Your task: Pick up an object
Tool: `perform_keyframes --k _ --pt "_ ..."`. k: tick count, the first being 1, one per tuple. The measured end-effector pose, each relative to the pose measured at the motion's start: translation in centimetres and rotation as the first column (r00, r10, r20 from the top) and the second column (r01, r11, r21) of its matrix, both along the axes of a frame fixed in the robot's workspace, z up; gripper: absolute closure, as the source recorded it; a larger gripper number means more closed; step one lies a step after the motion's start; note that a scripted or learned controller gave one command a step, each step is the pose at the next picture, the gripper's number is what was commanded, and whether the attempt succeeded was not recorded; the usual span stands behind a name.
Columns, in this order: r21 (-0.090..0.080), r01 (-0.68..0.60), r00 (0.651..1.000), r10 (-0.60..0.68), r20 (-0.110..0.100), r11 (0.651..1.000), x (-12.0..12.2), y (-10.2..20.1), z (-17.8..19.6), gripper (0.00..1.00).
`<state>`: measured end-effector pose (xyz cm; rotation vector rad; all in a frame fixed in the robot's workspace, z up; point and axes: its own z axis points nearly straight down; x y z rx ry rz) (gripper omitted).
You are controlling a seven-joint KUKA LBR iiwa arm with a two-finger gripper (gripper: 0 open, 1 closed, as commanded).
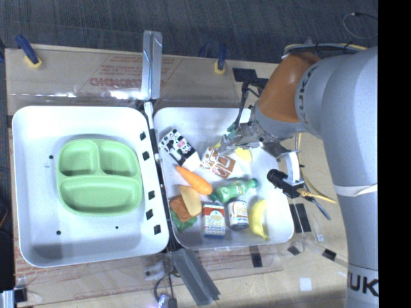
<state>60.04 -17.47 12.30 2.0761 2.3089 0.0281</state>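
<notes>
Right bin (192,122) crowded, left bin (26,191) holds one green divided plate (99,175) lying flat at its centre. Gripper (236,137) low over the upper right part of the right bin, arm coming in from the right; whether it is spread or closed on anything cannot be told from this angle. Nearest thing to it: a brown-and-white carton (220,164), lying on its side just below and left of the gripper, long axis slanting from lower left up toward the gripper. A small yellow piece (243,154) sits between carton and gripper (too small to name). Left of these, a black-and-white spotted carton (175,146) near the bin's left wall, tilted. Carrot (194,179) runs diagonally, upper left to lower right, through the middle. Green bottle (234,188) lies nearly crosswise, narrow end toward the right wall, touching the carrot's lower end. Front row, left to right: a bun-like brown and tan piece (184,205), a small red-labelled box (214,220), a can (238,214), a banana (258,218) with long axis running front to back by the right corner.
</notes>
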Motion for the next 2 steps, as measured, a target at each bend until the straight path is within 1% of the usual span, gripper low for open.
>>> perform_keyframes --k 1,2 --pt "-0.001 0.0 1.0 0.0 0.0 1.0 0.0 0.0 0.0 0.0" --pt "0.0 -0.005 1.0 0.005 0.002 1.0 0.1 0.1 1.1 1.0"
